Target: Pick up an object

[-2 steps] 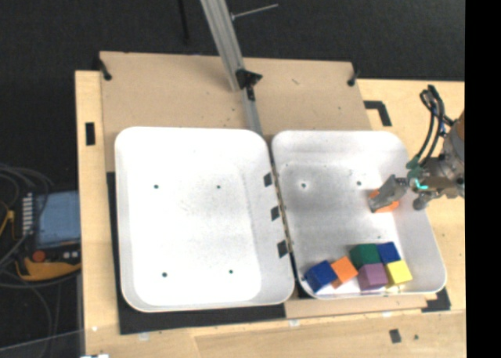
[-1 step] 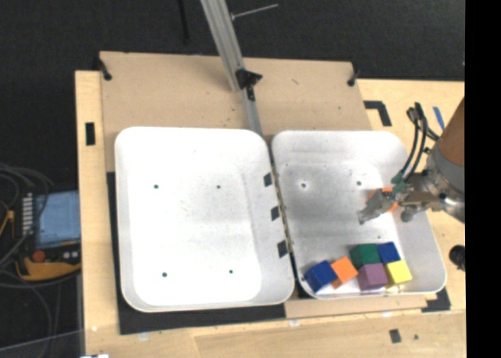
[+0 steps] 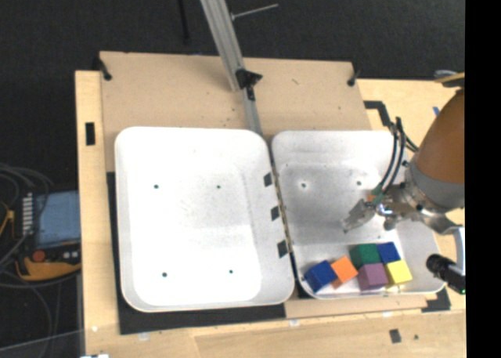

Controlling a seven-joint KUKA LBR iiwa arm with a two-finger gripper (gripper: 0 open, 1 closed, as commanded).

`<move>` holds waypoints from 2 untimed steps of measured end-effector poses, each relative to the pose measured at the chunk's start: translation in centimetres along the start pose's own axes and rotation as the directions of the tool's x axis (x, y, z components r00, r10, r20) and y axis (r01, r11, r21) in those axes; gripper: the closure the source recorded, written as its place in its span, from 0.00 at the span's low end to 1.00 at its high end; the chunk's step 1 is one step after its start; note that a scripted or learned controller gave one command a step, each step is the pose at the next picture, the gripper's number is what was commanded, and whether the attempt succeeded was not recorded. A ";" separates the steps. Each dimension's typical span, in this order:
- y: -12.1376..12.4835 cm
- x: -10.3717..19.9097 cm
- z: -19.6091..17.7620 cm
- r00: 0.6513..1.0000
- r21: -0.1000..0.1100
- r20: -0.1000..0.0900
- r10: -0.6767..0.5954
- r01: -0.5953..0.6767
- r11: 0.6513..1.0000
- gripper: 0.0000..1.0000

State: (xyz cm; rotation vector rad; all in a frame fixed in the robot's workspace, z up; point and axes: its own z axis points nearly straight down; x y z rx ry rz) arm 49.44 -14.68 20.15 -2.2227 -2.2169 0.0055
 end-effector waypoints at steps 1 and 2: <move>0.1 -0.4 4.3 1.000 0.000 0.000 -0.001 0.001 1.000 0.00; 0.4 -0.3 2.9 1.000 -0.009 -0.001 0.004 -0.004 1.000 1.00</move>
